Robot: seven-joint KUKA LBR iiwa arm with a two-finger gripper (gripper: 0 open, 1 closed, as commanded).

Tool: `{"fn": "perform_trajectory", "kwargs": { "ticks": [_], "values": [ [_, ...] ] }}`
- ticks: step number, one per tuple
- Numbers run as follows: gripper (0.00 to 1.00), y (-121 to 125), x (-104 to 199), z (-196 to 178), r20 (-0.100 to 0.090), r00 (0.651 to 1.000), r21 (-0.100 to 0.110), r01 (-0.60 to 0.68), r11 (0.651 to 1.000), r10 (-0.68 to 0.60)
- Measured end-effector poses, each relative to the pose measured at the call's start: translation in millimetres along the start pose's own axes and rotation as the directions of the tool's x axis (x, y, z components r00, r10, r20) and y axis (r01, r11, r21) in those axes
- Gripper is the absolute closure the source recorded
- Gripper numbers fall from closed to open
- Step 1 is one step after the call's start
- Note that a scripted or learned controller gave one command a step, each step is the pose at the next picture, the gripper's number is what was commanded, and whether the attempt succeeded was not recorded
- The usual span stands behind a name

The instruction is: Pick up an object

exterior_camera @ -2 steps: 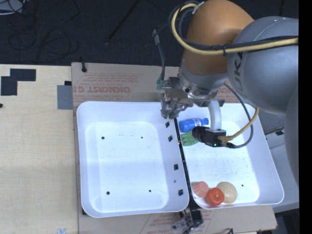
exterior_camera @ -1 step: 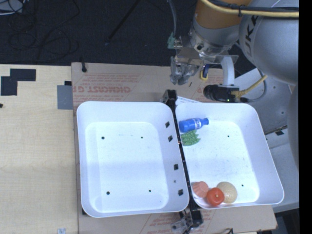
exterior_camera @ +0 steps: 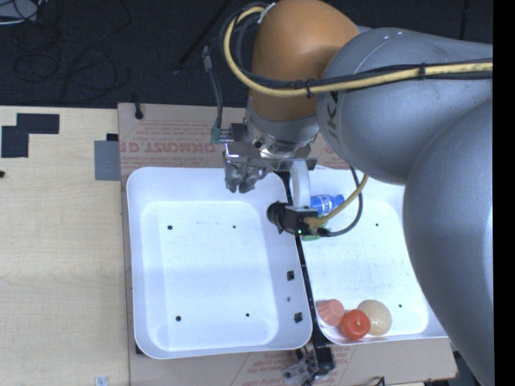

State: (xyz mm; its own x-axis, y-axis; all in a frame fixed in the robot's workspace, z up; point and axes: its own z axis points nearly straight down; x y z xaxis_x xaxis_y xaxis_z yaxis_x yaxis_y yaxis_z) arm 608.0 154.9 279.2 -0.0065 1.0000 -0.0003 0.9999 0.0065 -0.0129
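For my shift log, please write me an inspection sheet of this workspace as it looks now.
Surface: wooden bench bearing a left white bin and a right white bin side by side.
Job's things: red round object, beige round object and pink object in the right bin's near corner; blue-capped item near the wrist.
Clutter: nothing seen.
Grippers: end effector over the left bin's far edge; finger state unclear.
Cables: yellow hose along the arm; black cable looping below the wrist.
Surroundings: dark floor with wires behind.
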Motion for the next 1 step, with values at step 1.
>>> {"fn": "perform_trajectory", "kwargs": {
  "ticks": [1],
  "values": [
    [1.00, -15.1, 81.4, -53.9, -0.003, 1.000, -0.014, 0.001, 1.000, -0.001]
  ]
}}
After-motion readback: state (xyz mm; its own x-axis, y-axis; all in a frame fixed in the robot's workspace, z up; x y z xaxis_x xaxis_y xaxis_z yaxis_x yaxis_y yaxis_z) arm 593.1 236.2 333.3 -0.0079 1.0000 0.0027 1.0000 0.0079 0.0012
